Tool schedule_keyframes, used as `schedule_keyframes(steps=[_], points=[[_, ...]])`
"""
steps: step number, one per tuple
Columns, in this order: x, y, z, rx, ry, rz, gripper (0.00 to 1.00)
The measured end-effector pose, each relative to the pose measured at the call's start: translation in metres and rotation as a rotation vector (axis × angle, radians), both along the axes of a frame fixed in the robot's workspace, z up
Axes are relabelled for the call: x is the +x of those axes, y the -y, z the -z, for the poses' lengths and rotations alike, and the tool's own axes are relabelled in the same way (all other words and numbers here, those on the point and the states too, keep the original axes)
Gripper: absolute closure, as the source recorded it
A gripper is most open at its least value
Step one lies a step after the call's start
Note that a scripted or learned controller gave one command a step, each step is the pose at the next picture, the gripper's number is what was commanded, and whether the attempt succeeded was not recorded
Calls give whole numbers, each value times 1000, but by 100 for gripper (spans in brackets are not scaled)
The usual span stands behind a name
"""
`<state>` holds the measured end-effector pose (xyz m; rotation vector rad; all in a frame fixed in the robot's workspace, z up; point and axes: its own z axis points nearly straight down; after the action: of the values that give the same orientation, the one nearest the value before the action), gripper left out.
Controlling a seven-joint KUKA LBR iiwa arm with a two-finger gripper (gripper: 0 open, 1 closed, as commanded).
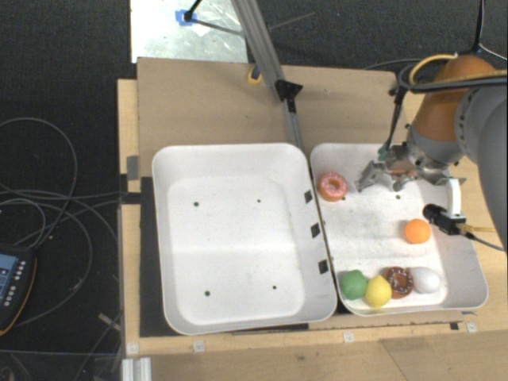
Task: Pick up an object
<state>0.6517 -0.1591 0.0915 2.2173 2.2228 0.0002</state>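
Note:
My gripper (382, 181) hangs over the back of the right bin (468, 288), its two fingers spread apart with nothing between them. A pink frosted doughnut (332, 186) lies just left of the fingers, near the bin's back left corner. An orange ball (417, 231) sits toward the right wall. Along the front wall lie a green ball (353, 283), a yellow lemon (378, 291), a chocolate doughnut (398, 281) and a white ball (427, 280).
The left bin (230, 236) sits beside the right one, joined by black clips (315, 230). A grey pole (266, 50) slants over the bench from the back. Cables and a handheld pendant (12, 280) lie on the dark floor at left.

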Motion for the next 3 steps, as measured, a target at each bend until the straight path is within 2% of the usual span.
schedule_keyframes(steps=[1,3], points=[[1,0,-12,-1,4,-1,100],[5,20,-123,-2,7,1,100]])
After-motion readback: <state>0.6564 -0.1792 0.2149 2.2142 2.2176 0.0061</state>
